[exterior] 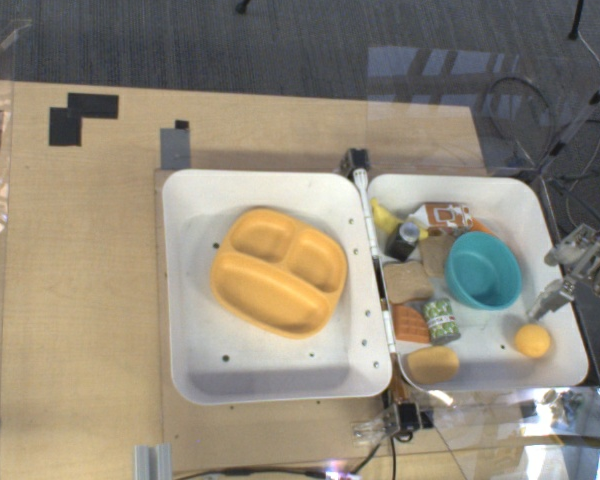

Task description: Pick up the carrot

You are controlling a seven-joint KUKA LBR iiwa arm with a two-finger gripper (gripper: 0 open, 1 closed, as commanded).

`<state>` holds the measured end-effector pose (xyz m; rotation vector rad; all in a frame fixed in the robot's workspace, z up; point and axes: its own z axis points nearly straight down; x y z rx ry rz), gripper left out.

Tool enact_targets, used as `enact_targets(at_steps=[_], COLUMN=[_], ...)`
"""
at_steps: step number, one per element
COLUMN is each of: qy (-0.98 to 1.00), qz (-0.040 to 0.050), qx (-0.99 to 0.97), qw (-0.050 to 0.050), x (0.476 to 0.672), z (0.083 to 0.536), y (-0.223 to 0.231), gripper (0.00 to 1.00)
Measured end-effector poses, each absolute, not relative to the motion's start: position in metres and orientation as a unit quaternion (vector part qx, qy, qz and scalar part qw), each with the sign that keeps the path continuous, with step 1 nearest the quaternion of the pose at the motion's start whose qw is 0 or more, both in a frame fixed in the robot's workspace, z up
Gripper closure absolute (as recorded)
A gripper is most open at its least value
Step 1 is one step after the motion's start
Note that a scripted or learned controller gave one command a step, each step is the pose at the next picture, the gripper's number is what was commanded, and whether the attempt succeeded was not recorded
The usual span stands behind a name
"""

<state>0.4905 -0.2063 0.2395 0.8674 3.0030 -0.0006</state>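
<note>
Camera view: a pale wood-grain surface (pixel 80 318) carries two shallow white plastic bins with rounded corners, side by side. The left bin (pixel 180 268) holds a glossy yellow plate (pixel 278 270), a rounded square moulded into three compartments and lying at an angle.

The right bin (pixel 577 363) is crowded. A smooth teal bowl (pixel 483 268) stands open side up right of its middle. At the bin's left wall lies a flat orange piece with fine ridges (pixel 410 323), which appears to be the carrot, though I cannot be sure. A small green can (pixel 440 320) with pale dots overlaps its right edge. Just behind it lies a tan, matte cardboard-like square (pixel 410 283), and in front a tan bun-shaped oval (pixel 432 364). At the back are a yellow curved piece (pixel 383 218), a dark little bottle (pixel 408 236) with a grey cap, and a brown-and-white printed box (pixel 445 215) whose lettering is too small to read. A round yellow fruit (pixel 532 341) sits near the front right corner.

The grey metal hand (pixel 545 306) reaches in over the right rim, just above that fruit and well apart from the orange piece. Whether it is open or closed cannot be told.
</note>
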Motion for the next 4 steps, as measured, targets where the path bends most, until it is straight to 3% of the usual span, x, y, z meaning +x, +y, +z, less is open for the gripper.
enact_targets(at_steps=[1, 2, 3, 4], qy=[0.998, 0.999, 0.984, 0.999], qz=[-0.0007, -0.0021, -0.0041, 0.0002], qx=[0.064, -0.049, -0.178, 0.041], qw=[0.006, 0.009, 0.010, 0.005], x=[0.491, 0.491, 0.505, 0.531], z=[0.230, 0.267, 0.386, 0.305], y=[-0.206, -0.206, -0.206, -0.204], gripper=[0.00, 0.00, 0.00, 0.00])
